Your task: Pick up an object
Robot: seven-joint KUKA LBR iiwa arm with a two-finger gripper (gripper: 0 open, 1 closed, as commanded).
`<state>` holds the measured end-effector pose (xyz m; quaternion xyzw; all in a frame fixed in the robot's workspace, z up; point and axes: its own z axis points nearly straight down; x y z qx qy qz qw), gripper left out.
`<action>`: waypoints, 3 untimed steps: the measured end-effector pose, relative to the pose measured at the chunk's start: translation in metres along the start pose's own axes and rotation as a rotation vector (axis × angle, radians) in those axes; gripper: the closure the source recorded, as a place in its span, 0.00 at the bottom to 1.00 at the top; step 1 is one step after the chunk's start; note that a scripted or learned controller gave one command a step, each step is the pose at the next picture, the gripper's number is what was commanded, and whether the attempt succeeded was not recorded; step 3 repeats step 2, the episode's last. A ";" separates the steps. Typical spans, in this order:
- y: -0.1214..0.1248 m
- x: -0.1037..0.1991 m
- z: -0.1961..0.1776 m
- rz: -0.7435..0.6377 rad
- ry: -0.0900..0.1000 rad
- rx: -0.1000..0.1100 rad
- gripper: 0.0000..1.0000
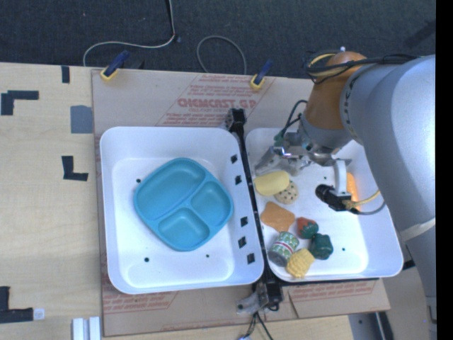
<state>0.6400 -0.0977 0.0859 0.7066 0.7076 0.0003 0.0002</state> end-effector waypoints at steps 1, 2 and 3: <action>0.004 0.000 0.000 0.000 0.000 0.001 0.00; 0.000 0.003 0.000 0.000 -0.003 -0.003 0.00; 0.000 0.003 0.000 0.000 -0.003 -0.003 0.00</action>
